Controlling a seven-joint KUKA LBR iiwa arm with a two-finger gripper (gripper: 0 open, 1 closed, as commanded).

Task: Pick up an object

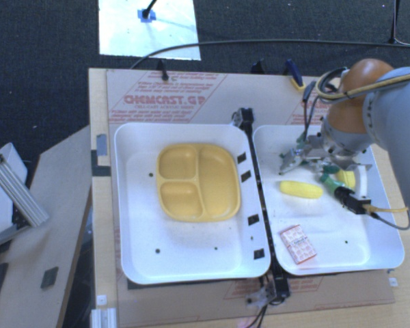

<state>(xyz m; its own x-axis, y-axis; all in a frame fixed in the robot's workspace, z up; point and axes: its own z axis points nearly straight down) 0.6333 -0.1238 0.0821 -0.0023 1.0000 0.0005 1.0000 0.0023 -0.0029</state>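
In the right bin point(369, 248) a long yellow object point(301, 190) lies near the middle. A small red and white packet point(298, 243) rests toward the front. A green and yellow object point(338, 178) lies partly hidden under the arm's wrist. My gripper point(295, 158) hangs low over the back of the right bin, just behind the long yellow object and apart from it. Nothing shows in its grasp.
The left bin point(140, 251) holds a yellow divided plate point(197, 182). A black divider point(254, 197) with clips runs between the bins. A cable with a black plug point(352, 202) trails from the wrist over the right bin. The grey arm point(389, 108) covers the bin's back right corner.
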